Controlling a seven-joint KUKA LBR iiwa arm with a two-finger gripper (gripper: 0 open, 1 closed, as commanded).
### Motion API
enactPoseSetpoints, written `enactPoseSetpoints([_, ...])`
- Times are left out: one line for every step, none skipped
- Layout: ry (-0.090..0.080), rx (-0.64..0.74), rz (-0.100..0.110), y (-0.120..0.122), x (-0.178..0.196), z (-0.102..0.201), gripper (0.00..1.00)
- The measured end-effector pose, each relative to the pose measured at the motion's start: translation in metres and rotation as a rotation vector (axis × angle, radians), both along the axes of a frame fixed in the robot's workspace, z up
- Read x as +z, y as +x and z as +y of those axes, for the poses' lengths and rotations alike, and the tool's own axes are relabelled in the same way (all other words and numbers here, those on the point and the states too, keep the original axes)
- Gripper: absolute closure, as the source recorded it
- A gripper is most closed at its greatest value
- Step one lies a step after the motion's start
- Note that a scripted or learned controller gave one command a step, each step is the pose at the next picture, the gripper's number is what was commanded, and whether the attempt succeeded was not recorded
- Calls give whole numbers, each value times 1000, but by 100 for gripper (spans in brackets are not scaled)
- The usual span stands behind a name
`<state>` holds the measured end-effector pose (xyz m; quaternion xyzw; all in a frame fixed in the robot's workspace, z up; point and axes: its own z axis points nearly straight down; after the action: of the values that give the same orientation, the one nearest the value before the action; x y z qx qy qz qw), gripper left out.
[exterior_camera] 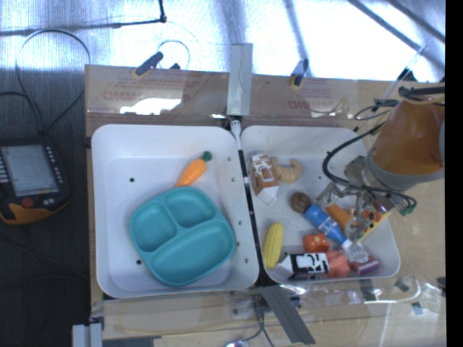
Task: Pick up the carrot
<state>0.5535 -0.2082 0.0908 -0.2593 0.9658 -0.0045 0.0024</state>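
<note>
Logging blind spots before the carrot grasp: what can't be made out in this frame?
- Claw, camera view: its tips sit among clutter and cables in the right bin; open or shut can't be told.
- Small items under the claw: overlapping and too small to identify.
- Arm: cut off by the right edge.
- Carrot in the left bin: its lower end meets the teal tray; touching or overlapping can't be told.
</note>
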Motion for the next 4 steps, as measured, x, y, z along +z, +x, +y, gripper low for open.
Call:
enactPoseSetpoints([-1, 16, -6, 19, 0, 18, 0])
enactPoseSetpoints([8, -335, -6, 38, 0, 11, 0])
enactPoseSetpoints([5, -235, -8, -28, 1, -16, 0])
enactPoseSetpoints([2, -235, -16, -25, 13, -16, 100])
